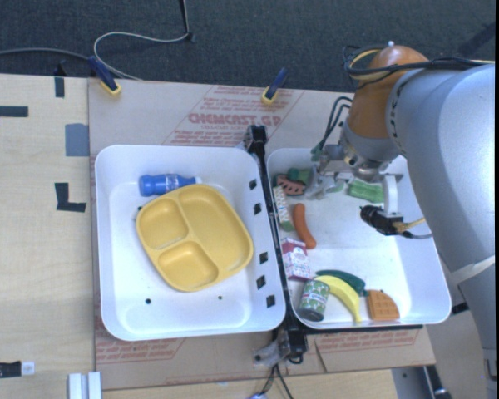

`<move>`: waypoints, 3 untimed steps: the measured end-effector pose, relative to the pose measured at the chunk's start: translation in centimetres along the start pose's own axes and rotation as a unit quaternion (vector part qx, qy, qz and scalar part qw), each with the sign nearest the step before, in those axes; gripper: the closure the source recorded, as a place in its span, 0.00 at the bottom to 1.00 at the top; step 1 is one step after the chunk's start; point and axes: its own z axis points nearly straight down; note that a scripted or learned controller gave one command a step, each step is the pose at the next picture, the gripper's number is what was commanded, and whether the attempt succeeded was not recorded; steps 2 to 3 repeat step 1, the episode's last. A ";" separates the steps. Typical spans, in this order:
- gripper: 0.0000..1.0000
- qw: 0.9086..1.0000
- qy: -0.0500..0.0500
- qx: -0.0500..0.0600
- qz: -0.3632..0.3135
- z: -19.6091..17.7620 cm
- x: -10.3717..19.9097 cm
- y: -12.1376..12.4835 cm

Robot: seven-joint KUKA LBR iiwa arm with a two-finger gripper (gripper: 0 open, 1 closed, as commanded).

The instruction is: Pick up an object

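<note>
The grey arm with its orange band (382, 98) reaches in over the far right corner of the right-hand shallow white bin (416, 281). Its two-finger gripper (326, 181) hangs low near that bin's far edge, among a brown toy (293, 188) and a green packet (364, 191); whether it is wide or narrow cannot be told, and nothing is seen held.

The left-hand shallow white bin (116, 248) holds a yellow three-compartment plastic tray (194, 236) at its middle, with a blue bottle (165, 184) touching the tray's far edge.

Along the right bin's left edge lies an orange sausage-shaped toy (303, 225). Near its front edge sit a yellow banana (345, 295), a green can (314, 299) and an orange waffle-like piece (382, 306).
</note>
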 end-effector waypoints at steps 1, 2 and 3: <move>0.00 1.000 0.000 0.000 0.000 0.0 0.0 0.0; 0.00 1.000 0.000 0.000 0.000 0.0 0.0 0.0; 0.00 1.000 0.000 0.000 0.000 0.0 0.0 0.0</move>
